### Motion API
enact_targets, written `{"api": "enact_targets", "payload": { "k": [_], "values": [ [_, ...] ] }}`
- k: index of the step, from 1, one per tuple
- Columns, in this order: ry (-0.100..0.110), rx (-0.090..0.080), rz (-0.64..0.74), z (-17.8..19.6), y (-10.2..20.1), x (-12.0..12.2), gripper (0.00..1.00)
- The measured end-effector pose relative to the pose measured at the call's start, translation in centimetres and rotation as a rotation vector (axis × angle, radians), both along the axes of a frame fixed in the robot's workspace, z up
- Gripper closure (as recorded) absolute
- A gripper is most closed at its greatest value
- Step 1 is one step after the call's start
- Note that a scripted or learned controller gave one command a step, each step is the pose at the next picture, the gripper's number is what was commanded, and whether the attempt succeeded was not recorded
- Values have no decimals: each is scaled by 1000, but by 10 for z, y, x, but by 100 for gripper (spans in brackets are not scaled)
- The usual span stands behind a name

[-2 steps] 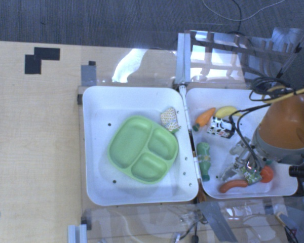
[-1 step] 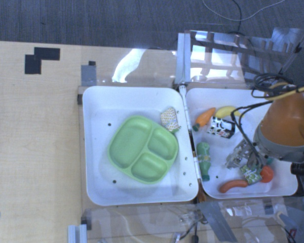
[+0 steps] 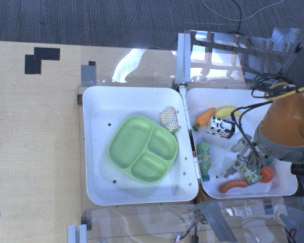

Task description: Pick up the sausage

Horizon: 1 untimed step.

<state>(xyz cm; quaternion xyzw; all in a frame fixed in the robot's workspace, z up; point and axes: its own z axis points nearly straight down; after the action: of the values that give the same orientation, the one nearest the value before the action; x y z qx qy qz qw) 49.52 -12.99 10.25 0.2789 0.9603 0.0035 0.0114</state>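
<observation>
One small reddish-brown plastic toy sausage [image 3: 233,186]: light, stiff, slick; best pinched mid-length. Gripper [image 3: 244,164] at its 1 o'clock, finger state unclear.

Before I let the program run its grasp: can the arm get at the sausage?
Probably yes. The sausage lies uncovered near the right bin's front wall, just below the gripper; a tomato and a small packet crowd its right end.

The arm [image 3: 289,123] reaches in from the right, orange band uppermost, its gripper [image 3: 244,162] pointing down and left.
</observation>
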Motion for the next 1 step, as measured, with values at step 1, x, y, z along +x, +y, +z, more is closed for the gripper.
{"api": "enact_targets", "payload": {
  "k": [1],
  "values": [
    [7, -5, 43, -12, 30, -3, 0]
  ]
}}
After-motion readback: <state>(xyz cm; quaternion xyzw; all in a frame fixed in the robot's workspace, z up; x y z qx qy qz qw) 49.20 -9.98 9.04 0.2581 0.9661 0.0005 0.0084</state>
